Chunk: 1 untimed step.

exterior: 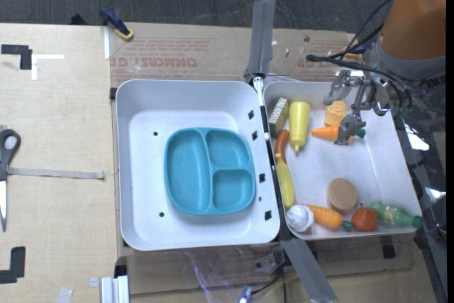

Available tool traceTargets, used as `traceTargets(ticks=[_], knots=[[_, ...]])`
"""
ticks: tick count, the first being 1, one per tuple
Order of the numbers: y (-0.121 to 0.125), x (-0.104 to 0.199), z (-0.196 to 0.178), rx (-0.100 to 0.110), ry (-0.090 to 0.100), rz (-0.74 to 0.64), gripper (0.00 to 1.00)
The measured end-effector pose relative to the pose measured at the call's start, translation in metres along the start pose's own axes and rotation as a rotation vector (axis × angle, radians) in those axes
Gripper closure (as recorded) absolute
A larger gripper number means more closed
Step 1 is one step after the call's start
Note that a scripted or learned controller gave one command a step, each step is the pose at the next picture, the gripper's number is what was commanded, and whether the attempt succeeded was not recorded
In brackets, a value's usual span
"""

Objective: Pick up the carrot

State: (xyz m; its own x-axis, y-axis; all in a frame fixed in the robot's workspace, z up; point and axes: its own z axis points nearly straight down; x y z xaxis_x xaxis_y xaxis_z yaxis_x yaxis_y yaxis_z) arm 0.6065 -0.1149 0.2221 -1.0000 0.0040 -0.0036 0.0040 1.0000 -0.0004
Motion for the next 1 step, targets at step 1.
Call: traceTargets(ticks=[1], knots=[[-0.0199, -0.0329, 0.109, 0.0, 0.0, 0.049, 0.0]])
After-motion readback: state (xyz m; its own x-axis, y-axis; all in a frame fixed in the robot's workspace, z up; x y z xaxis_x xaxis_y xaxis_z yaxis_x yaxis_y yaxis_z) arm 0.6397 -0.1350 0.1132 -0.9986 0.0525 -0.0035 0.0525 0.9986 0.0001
